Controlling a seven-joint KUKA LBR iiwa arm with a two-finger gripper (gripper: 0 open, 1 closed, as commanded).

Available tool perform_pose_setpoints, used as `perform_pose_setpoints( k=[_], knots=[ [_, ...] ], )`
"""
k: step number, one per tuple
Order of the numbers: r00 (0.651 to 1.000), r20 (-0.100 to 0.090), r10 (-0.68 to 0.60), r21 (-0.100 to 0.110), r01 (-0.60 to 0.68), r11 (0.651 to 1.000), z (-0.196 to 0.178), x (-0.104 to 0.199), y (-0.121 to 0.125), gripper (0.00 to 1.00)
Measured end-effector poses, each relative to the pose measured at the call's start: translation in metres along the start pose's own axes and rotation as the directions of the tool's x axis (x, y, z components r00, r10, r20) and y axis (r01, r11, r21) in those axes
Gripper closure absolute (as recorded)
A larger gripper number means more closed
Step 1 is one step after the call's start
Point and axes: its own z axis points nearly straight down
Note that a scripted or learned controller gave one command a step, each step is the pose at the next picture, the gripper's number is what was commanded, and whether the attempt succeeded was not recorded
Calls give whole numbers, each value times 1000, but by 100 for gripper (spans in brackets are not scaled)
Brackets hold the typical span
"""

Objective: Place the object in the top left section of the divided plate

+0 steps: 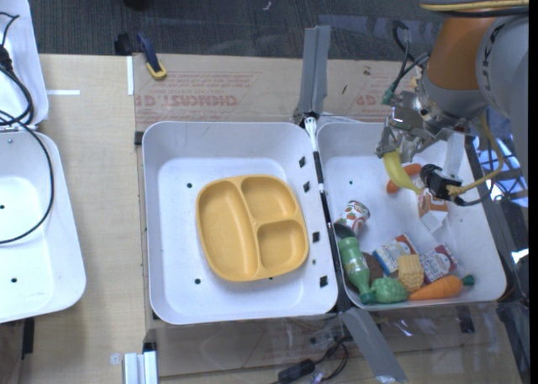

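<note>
Banana (397, 170): pinched between closed fingers of gripper (402, 149), raised over right bin (492, 239). Divided plate (252, 227): left bin, well apart. Risk: shallow hold may slip in transit, dropping it short.

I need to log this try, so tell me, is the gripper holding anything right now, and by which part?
Yes: the gripper holds a yellow banana by its upper end, over the right bin; the rest hangs below the fingers.

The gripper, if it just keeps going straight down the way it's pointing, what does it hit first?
The gripper points down with a yellow banana at its tip; under that lies bare floor of the right bin, though depth is uncertain.
</note>
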Motion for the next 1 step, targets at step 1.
perform_pose_setpoints(
  k=[1],
  knots=[
    [989,-4,-145,-4,145,989,6,90,-48,100]
  ],
)
